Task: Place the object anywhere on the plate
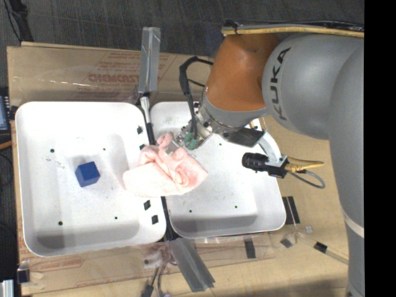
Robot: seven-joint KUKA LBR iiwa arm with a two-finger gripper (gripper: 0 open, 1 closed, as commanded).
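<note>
1. Gripper (190,140): low over the right bin (247,209), at the upper edge of the pink object (176,164); whether it is open or closed cannot be told.
2. Pink object: a soft, crumpled mass, apparently resting on the plate (141,183).
3. Plate: pale, straddling the ridge between the two bins, so probably tilted.
4. Step in hand, judged: setting down. Release low and toward the plate's middle, then lift straight up, lest the soft mass drag or slide off.
5. Blue cube (88,173): in the left bin (37,113), well apart.
6. Surroundings: white bin floors on a cardboard-covered bench; the arm (309,73) crowds the right side.
</note>
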